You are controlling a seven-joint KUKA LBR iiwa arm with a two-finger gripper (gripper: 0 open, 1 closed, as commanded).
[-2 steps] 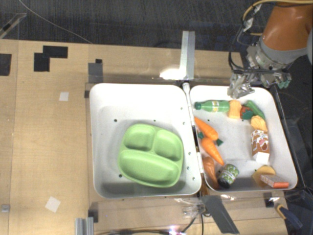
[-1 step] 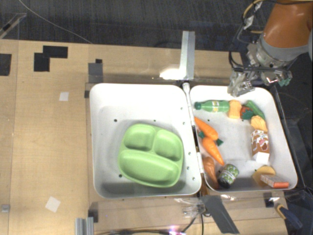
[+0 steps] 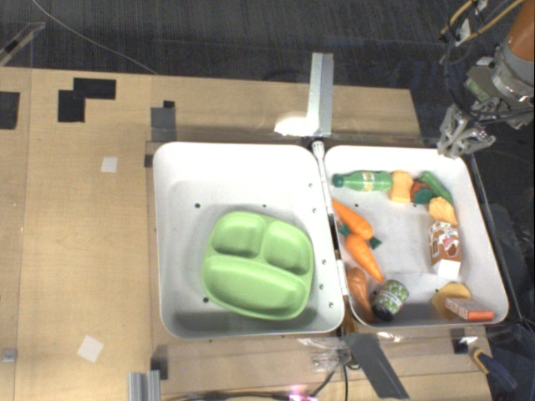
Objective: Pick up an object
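Camera view: gripper [image 3: 465, 134] upper right, above right bin's [image 3: 495, 267] far corner.
Finger state unclear; green divided plate [image 3: 257, 264] in left bin [image 3: 171, 224].

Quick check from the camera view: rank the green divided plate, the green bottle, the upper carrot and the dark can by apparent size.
1. green divided plate, by far the largest.
2. green bottle and upper carrot: they look about equal in length, so I won't rank them.
3. dark can, smallest.

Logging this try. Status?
Gripper above right bin's far corner, holding nothing. Toys untouched in right bin. Green plate in left bin.
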